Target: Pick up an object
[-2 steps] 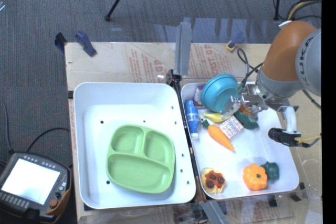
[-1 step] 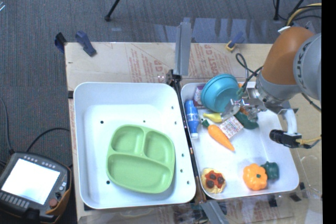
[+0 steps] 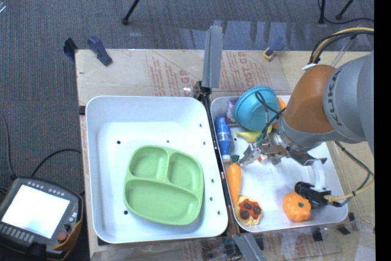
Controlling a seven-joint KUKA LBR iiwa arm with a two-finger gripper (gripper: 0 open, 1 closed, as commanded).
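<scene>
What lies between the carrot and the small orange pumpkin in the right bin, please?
In the camera view, bare white bin floor separates the carrot from the pumpkin; a small tart sits just below that line.

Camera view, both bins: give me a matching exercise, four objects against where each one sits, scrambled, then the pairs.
Objects:
1. green plastic divided tray
2. teal plastic bowl
3. orange toy carrot
4. small orange toy pumpkin

Places:
A. right bin, far end
B. left bin, middle
C. right bin, near right corner
D. right bin, along its left wall

Pairs: 1-B, 2-A, 3-D, 4-C
</scene>
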